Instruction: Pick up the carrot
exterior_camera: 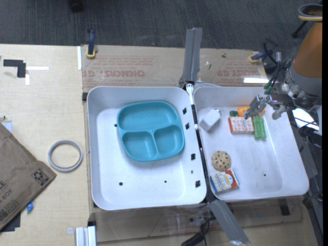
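Note:
The carrot is a small orange piece lying at the back of the right bin, just above a red and white packet. My gripper hangs over the bin's far right part, slightly to the right of the carrot. Its fingers are spread open; the left fingertip is close to the carrot's right end, and nothing sits between the fingers. A green item lies directly below the gripper.
The right bin also holds a white block, a cookie and a colourful packet. A teal divided plate sits in the left bin. A tape roll lies on the bench at left.

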